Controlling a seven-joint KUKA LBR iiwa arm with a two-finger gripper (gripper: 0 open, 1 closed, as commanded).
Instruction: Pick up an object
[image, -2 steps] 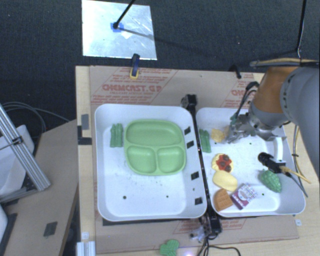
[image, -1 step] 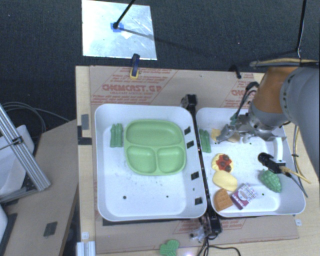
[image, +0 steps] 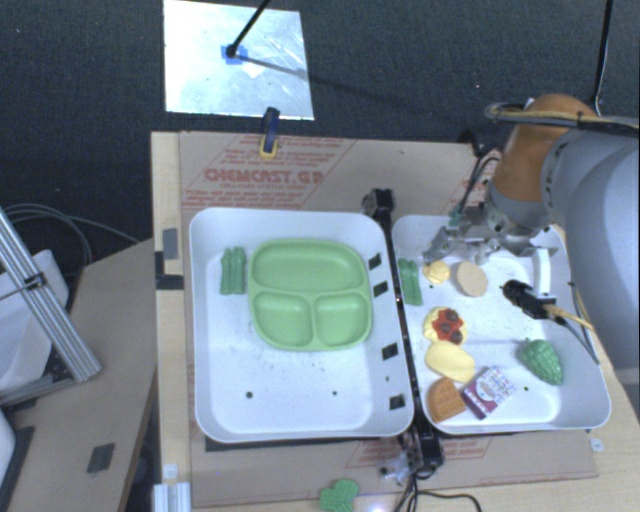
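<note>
Just below the claw (image: 448, 246), on the side nearer the camera, a small yellow piece (image: 437, 271) and a round tan disc (image: 472, 279) lie side by side on the floor of the right bin (image: 585, 400). These are the nearest things to it. The claw hangs low over the far left corner of that bin. Whether it is open or closed cannot be told, and nothing can be seen held in it.

To the claw's left, a green strip (image: 409, 282) lies along the bin wall. Farther toward the camera from the claw sit a yellow round with red and dark spots (image: 445, 324), then a yellow lump (image: 450, 361), then an orange wedge (image: 446, 400) at the near edge. A purple-and-white packet (image: 489, 390) lies just beside the wedge. A green knobbly fruit (image: 541, 361) sits well to the right of these.

Well to the left of the claw, the left bin (image: 210, 400) holds a green divided plate (image: 310, 295) and a second green strip (image: 233, 270) beside it. Beyond the bins, a shiny foil sheet (image: 238, 60) lies on the dark floor. A small green piece (image: 340, 493) rests on the tabletop (image: 110, 330) near the front edge.
</note>
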